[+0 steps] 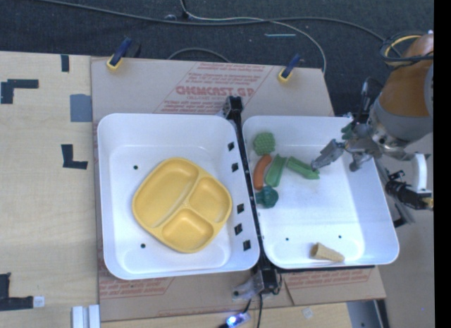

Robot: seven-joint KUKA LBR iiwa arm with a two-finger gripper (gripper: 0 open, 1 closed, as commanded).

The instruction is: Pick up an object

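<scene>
right bin, jaws beside green piece

The 2 bins looked like smooth, glossy white plastic. The yellow divided plate had a smooth, slightly shiny plastic look. Beneath them lay matt brown cardboard on a pale wood-grain bench. The toy vegetables appeared matt. The gripper looked like dull grey metal.

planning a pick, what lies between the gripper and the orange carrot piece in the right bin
In the camera view, two green pieces lie between the gripper and the orange piece.
</scene>
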